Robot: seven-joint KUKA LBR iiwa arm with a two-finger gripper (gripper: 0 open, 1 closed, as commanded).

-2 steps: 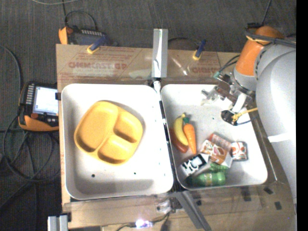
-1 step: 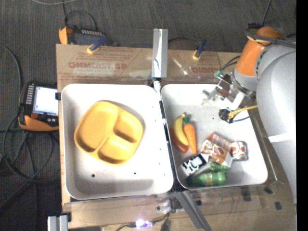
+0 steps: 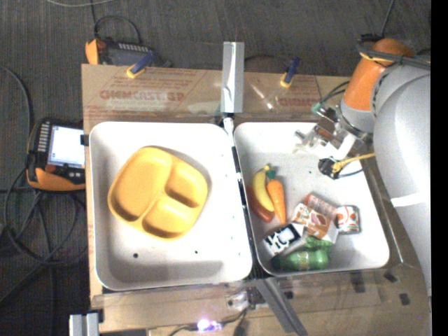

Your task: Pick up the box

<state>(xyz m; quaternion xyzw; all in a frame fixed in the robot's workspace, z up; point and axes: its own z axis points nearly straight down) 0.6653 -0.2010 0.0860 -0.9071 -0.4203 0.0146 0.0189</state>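
A small black-and-white box (image 3: 283,239) lies near the front of the right bin (image 3: 378,256), tilted, touching a green bottle (image 3: 302,260) in front of it. Just behind it and to the right lies an orange-and-white carton (image 3: 316,218). My gripper (image 3: 313,138) hangs over the far right part of the same bin, well behind these items and apart from them. Nothing shows in its grasp. A yellow cable loops beside the wrist.
A banana (image 3: 261,192) and a carrot (image 3: 278,198) lie side by side in the middle of the right bin. A small can (image 3: 348,219) rests right of the carton. The left bin (image 3: 105,257) holds a yellow divided plate (image 3: 159,192).
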